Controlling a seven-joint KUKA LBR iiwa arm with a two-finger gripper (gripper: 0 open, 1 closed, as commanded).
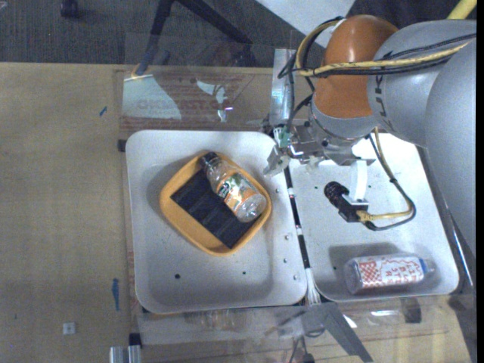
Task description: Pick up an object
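White plastic formed the left bin, where an orange tray lay with a dark ridged insert and a clear bottle resting across it. At the divide between bins hung the gripper; how its jaws stood could not be told. Farther right, the right bin held a red-and-white patterned bottle lying on its side near the front edge.
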